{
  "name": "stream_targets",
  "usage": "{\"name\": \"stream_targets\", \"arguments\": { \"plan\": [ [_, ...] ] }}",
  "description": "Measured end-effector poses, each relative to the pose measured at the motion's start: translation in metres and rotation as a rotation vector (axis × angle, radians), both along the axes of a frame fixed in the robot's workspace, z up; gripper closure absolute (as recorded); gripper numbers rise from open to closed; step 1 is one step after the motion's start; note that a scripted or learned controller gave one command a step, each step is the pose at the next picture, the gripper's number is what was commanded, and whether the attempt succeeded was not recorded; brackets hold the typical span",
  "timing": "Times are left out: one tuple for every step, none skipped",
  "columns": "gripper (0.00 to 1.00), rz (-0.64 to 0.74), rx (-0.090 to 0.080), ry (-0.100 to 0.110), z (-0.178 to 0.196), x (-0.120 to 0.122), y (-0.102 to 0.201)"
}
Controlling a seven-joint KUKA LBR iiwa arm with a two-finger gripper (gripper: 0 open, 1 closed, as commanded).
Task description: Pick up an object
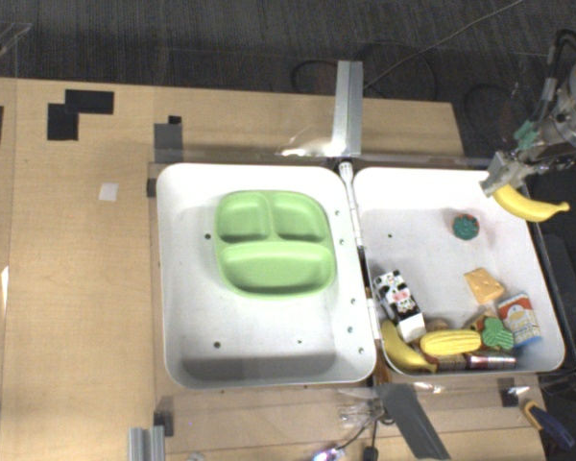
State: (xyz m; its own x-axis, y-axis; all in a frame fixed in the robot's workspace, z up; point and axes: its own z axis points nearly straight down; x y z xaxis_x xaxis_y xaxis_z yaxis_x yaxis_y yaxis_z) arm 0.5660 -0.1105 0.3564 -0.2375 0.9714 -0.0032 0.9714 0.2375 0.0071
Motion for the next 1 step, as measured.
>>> {"name": "stream_targets", "arguments": {
  "plan": [
    [1.00, -0.033, 0.002, 0.004, -0.1659, 0.0441, 0.0282]
  ]
}}
